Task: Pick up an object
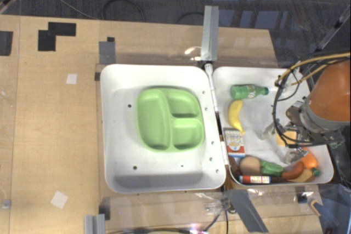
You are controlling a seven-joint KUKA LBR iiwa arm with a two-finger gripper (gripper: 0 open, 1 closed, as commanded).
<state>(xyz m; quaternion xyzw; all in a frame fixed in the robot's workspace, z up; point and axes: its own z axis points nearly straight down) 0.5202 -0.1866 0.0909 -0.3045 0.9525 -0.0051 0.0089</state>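
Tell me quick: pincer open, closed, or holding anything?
Pincer: cannot be told. It sits low in the right bin, hidden under the wrist and cables.

Two shallow white bins sit side by side: the left bin (118, 118) holds one green divided plate (169, 119), and the right bin (249, 76) holds the rest. There I count one green bottle (248, 91), one banana (235, 114), one small carton (235, 143), one potato-like brown piece (249, 164) and one red marker (255, 178). Near the right corner lie several orange, green and brown pieces, too cluttered to count.

Green tray (167, 119), yellow banana (235, 114), white bins (115, 134).
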